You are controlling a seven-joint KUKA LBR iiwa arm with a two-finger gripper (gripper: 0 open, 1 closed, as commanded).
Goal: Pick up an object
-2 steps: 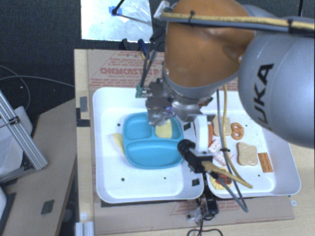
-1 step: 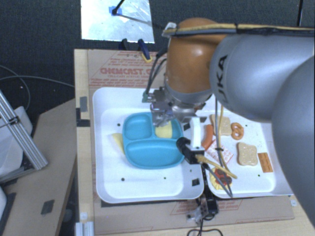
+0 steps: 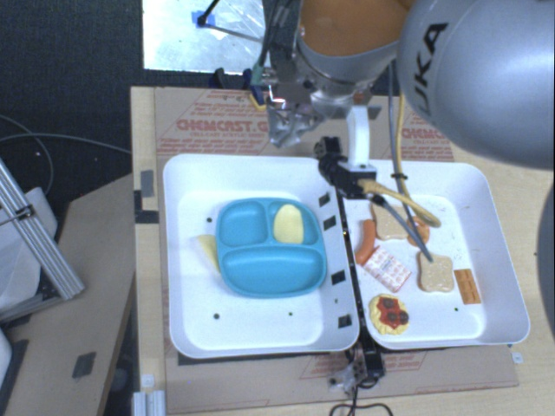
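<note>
Camera view: jaws (image 3: 290, 133) hover over the left bin's (image 3: 186, 232) far rim, their state hidden; a yellow piece (image 3: 289, 224) sits in the blue tray (image 3: 260, 263).

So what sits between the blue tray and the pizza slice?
In the camera view, between the blue tray and the pizza slice runs the divider where both white bins' rims meet.

1. The two bins (image 3: 186, 258) are plain white.
2. The divided plate (image 3: 260, 263) is bright blue, and the oval piece (image 3: 289, 224) in it is pale yellow.
3. The sausage (image 3: 366, 242) is orange-red.
4. The small packet (image 3: 387, 269) has a red-and-white check.
5. The toast slice (image 3: 436, 274) is light tan.
6. The pizza round (image 3: 390, 314) is yellow with red spots.
7. The arm (image 3: 486, 50) is grey with an orange band.
</note>
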